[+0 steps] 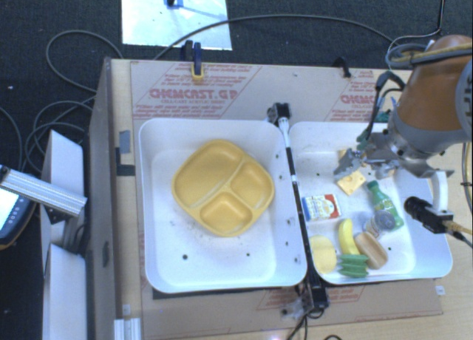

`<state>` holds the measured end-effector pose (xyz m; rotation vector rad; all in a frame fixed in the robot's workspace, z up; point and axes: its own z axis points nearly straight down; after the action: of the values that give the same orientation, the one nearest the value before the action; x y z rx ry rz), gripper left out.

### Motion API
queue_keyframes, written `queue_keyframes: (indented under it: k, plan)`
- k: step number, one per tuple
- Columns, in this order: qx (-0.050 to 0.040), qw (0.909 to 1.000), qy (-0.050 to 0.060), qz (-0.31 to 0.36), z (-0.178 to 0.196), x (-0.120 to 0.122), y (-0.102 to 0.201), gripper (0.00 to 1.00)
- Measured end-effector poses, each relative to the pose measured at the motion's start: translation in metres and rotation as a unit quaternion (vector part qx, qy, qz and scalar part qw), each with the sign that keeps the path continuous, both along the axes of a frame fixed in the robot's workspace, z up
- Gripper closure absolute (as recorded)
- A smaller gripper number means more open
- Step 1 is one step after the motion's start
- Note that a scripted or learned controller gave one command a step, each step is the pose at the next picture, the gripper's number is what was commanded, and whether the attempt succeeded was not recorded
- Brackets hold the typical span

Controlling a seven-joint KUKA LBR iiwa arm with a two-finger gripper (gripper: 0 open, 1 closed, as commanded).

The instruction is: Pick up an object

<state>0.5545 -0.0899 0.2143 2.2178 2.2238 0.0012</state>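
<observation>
1. Far to the left of the gripper [360,158], a yellow divided plate [224,187] lies in the left bin [159,257].
2. In the right bin [436,257], a small white carton [321,206] and a pale yellow round piece [321,252] lie below and left of the tool.
3. A yellow cheese wedge [351,182] sits just below the gripper, very near it; contact is unclear.
4. A banana [346,235], green beans [353,265] and a hot dog [371,250] lie further below.
5. A green bottle [383,202] lies below and right.
</observation>
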Motion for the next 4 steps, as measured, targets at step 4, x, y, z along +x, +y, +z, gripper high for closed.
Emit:
queue_keyframes:
  k: [4]
  plan:
    - [0.0008, 1.0, -0.002, 0.001, -0.119, 0.108, -0.003, 0.0]
